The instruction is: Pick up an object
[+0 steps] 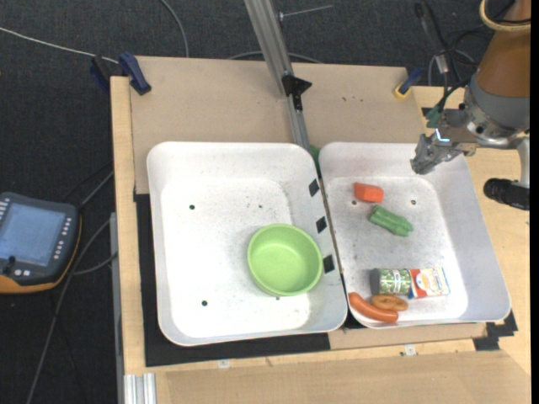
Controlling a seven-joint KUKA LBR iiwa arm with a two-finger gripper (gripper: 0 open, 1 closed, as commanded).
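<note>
The jaws hang over the upper right corner of the right bin, a dark metal tip pointing down and to the left; they are too small and blurred here to tell whether they stand open or closed, and nothing shows between them. Above them the wrist is pale grey metal with loose cabling, and higher up the arm swells into a smooth, rounded orange band. The right bin is a shallow white plastic tray with rounded corners and a faintly speckled floor. Nearest the jaws in that bin, below and to their left, lies a small orange block with a blunt rectangular shape, and just below it a knobbly green piece, long and rounded like a toy vegetable, lying at a slant. Near the bin's lower rim sits a small printed carton, boxy with a glossy label in dark, white and red, and touching its lower left corner is a curved orange-red sausage shape, smooth and shiny, resting against the rim. The left bin, of the same white plastic, adjoins the right bin's left rim; it holds a round, lime-green plastic bowl, upright and smooth-walled, in the part closest to the right bin. Both bins rest on a flat tan surface like board, with a slim grey metal rail running up from the seam between them.
</note>
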